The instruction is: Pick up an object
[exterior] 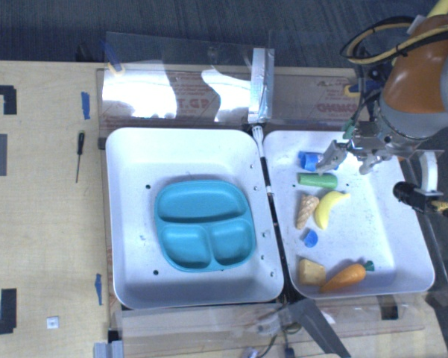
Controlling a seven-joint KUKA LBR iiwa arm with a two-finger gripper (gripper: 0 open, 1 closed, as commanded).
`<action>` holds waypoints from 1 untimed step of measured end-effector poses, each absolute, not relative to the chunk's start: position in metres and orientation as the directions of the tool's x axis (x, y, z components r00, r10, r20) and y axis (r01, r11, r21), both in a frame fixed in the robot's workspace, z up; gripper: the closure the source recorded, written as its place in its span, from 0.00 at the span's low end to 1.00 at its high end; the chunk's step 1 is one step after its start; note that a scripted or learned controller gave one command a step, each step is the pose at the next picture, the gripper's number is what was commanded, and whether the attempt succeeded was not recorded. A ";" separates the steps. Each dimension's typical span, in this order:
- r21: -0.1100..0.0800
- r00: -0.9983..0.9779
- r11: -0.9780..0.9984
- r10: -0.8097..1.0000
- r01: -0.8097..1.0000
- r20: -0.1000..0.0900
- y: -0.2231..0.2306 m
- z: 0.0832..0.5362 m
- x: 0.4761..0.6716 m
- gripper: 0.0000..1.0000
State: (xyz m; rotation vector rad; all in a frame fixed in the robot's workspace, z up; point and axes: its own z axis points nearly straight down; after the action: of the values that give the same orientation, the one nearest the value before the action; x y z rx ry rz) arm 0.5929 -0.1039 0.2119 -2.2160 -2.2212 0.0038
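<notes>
I see the hand (pixel 350 156) hovering over the far part of the right bin (pixel 410 263), its two fingers (pixel 330 157) spread apart with nothing between them. The left fingertip sits just above a green cylinder (pixel 317 179) and beside a blue block (pixel 308 159); I cannot tell whether it touches either. Nearer lie a yellow banana (pixel 326 208), a tan shell-like piece (pixel 306 209), a small blue piece (pixel 309 237), a tan block (pixel 311 271) and an orange carrot (pixel 346 274). The left bin (pixel 130 162) holds a blue divided tray (pixel 203 223).
</notes>
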 end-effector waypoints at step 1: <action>0.005 -0.070 0.070 0.998 0.998 0.000 -0.122 0.087 0.526 0.00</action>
State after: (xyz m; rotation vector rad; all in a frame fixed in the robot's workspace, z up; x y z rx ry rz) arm 0.5263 -0.1221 0.0868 -2.1450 -2.3000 -0.0050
